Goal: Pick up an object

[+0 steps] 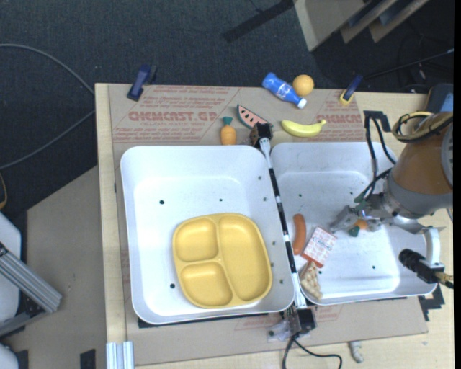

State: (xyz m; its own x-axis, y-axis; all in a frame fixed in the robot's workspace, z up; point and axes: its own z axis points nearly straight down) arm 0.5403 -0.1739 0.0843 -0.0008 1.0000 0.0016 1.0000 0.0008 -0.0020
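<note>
Low in the right white bin [338,162], the gripper [358,222], jaw state unclear to me, could miss the small red-and-white packet [318,247] nearby.

Dark carpet floor [108,43] surrounds the pale wooden surface [79,238]. A thin cable [54,61] curls across it. Beige furniture [346,18] stands at the top.

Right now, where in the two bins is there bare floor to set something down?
Left bin: bare strip behind the yellow tray and along the left wall. Right bin: bare back half, behind the gripper. Crowded: the right bin's near-left corner, where the sausage, packet and a third item lie.
</note>
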